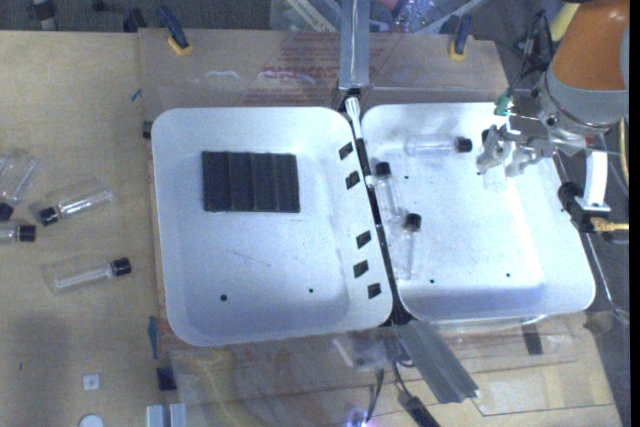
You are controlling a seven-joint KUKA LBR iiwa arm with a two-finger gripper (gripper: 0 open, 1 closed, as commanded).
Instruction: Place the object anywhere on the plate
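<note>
Gripper (497, 153) hovers over the right bin's far right corner, whether spread or pinched being unclear, with the nearest vial (437, 146) just leftward, lying lengthwise toward the dark plate (251, 182).

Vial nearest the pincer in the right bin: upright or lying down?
Lying down. The clear vial shows its full length flat on the right bin floor, black cap toward the pincer, apart from it.

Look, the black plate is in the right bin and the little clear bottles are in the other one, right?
Not quite. The camera view shows the black plate in the left bin. The clear bottles lie in the right bin, near the gripper.
</note>
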